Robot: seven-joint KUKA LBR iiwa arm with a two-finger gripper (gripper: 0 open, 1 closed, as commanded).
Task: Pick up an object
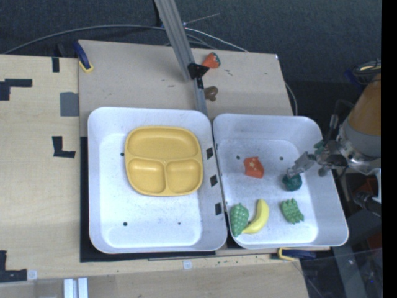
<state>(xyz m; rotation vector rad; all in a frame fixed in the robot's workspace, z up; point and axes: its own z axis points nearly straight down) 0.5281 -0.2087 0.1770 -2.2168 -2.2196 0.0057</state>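
Four toys (254, 167) around teal one (292, 181)

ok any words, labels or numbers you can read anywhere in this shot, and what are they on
None: no readable text, brand, number or sign in the camera view.
The yellow divided plate, the banana, the red toy and the two white bins are plain.
The black marks on the bench are tape shapes, not letters.
The small tag below the left bin is too small to read.
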